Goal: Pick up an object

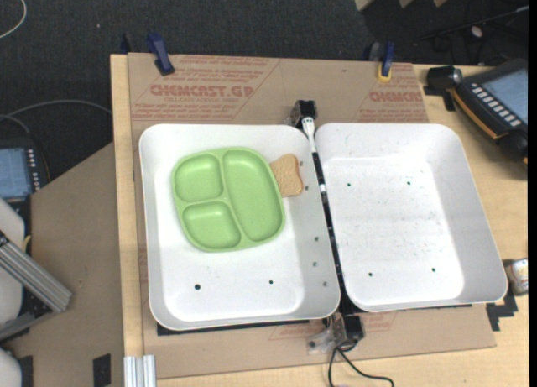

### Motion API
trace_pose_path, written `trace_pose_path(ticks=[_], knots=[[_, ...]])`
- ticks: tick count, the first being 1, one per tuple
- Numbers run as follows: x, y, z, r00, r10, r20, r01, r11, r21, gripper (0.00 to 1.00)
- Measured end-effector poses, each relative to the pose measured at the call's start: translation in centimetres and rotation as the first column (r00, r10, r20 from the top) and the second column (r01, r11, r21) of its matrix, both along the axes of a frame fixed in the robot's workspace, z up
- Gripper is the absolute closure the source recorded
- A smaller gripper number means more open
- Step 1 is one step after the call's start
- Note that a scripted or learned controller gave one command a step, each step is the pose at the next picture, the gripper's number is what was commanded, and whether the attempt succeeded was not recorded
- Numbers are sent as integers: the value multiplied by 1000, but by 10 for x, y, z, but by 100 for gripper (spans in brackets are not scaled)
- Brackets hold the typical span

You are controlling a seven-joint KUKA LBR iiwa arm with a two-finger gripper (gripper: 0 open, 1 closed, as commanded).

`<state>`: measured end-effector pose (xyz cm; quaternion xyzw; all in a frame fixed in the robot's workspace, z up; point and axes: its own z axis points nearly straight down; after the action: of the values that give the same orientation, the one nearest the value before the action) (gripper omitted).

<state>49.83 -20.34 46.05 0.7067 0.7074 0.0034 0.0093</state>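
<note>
A green divided plate [228, 199] and a tan slice [288, 175] touching its rim are located in the left bin [168, 293]. Jaw state cannot be told. A grasp at the slice may be deflected by the rim.

We see an evenly lit scene under soft overhead light, with no hard shadows. The two white bins [394, 209] are the brightest areas, close to washed out, and the left one shows a mild sheen along its lower rim. The green divided plate [226, 199] casts only a faint, narrow shadow at its lower edge. The dark floor [75, 7] at the top stays dim and low in detail. Focus is moderate throughout; fine print on the counter [201, 87] reads slightly soft, and the picture is a little grainy.
</note>
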Motion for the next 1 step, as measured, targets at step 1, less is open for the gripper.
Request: trace_pose_path(ticks=[1], knots=[[-20, 30, -99, 1000, 0, -27, 0, 1000, 12, 100]])
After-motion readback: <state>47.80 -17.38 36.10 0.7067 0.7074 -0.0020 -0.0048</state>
